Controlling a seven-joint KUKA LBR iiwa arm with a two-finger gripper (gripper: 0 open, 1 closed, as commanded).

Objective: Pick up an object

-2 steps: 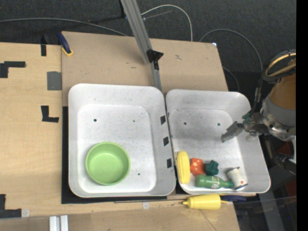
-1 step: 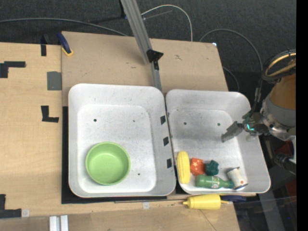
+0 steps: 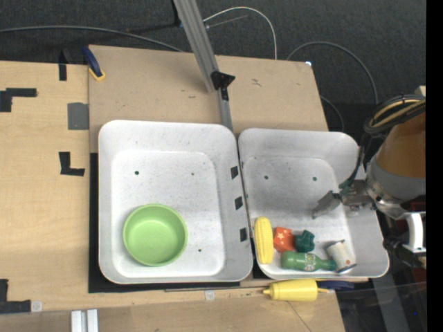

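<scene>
Gripper (image 3: 324, 205) finger state unreadable, hovering in right white bin (image 3: 291, 151); small orange-red plastic toy (image 3: 282, 238) near front wall looks light, stiff, slick, so pinch across its middle.

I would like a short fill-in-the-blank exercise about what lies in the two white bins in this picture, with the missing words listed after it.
1. The green bowl sits in the ____ bin of the camera view.
2. The corn cob in the right bin has the colour ____.
3. The yellow bottle lies ____ the bins, on the bench.
4. The gripper is over the ____ bin.

Missing words: left; yellow; outside; right
</scene>
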